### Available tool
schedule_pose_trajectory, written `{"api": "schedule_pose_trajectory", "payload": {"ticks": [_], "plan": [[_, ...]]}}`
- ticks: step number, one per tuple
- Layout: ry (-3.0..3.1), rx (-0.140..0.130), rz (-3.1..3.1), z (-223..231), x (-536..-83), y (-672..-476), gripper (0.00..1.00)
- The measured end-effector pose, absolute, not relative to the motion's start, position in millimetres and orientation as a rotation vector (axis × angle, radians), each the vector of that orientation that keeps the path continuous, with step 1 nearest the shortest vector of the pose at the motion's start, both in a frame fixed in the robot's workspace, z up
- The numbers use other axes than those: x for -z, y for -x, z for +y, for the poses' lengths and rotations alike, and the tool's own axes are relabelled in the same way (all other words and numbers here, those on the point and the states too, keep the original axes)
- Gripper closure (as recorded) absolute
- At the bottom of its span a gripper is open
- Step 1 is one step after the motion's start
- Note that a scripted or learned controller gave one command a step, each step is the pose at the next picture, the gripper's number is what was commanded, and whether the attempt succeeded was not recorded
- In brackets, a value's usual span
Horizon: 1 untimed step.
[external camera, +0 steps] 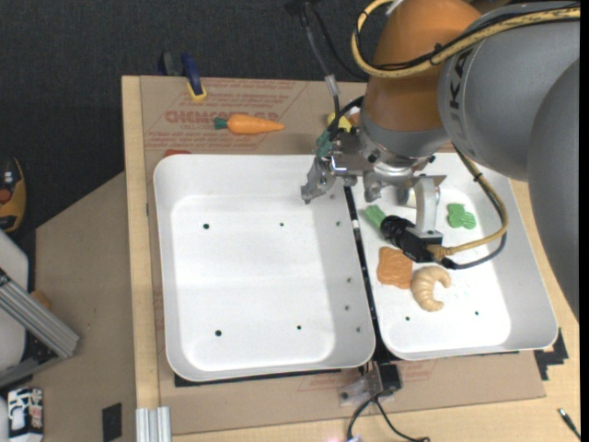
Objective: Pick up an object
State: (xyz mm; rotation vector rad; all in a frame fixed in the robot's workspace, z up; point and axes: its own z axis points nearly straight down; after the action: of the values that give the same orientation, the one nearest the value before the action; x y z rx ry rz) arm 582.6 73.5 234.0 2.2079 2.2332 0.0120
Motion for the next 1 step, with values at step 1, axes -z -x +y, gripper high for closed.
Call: {"api": "schedule_pose_trajectory", "payload": {"ticks": [1], "plan": [[-2.228,0.000,2.202,-51.2,-270.9,-579.9,0.00]]}}
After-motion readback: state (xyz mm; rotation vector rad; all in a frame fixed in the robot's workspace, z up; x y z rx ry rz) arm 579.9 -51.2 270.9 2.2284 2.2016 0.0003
